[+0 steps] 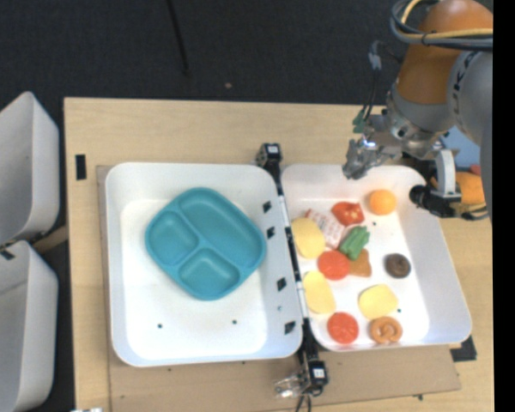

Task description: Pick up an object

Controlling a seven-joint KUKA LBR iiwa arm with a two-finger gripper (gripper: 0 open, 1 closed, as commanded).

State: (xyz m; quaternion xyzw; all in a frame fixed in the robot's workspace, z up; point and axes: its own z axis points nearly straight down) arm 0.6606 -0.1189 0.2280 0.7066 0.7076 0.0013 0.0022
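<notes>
A blue plate [206, 242] with three parts lies in the left bin [120, 316]. The right bin [442, 256] holds play food: yellow pieces, red tomatoes [333, 264], a green pepper [355, 242], an orange [380, 201], a brown donut [397, 265]. The pincer [358, 163] hangs over the right bin's back edge. I cannot tell if it is open or closed.

text: none legible | labels/brands/nos.: none | small packet [328, 223] in right bin: print too blurred
</notes>
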